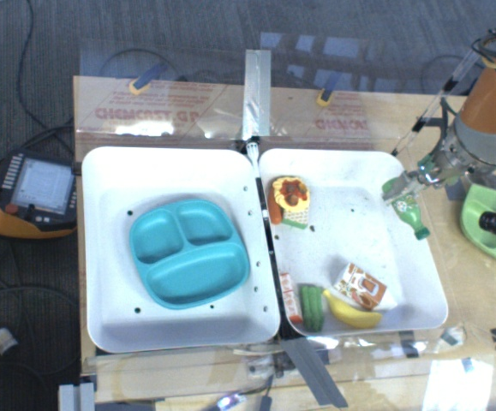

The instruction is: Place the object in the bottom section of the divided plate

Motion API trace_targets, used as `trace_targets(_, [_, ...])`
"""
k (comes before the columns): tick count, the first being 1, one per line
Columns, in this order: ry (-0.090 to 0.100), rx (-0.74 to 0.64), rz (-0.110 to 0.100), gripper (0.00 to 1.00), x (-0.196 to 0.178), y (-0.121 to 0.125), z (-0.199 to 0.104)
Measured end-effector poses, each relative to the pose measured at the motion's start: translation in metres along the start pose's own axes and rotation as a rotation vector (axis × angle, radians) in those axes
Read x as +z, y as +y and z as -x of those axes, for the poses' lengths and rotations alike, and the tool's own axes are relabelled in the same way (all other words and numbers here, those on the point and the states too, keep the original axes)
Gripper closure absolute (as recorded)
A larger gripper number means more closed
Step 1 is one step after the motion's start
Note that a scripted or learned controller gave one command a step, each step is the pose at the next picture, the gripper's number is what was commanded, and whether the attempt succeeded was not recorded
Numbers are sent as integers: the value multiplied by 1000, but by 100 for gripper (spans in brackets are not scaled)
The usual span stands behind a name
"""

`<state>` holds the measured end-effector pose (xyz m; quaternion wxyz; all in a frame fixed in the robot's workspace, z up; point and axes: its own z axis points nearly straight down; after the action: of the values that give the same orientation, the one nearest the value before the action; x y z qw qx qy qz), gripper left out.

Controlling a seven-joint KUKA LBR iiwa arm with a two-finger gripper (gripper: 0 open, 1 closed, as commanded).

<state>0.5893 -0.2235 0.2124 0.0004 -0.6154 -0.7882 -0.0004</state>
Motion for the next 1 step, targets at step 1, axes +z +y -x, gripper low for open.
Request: trace_targets(1, [1,-206,-2,100,38,-25,-66])
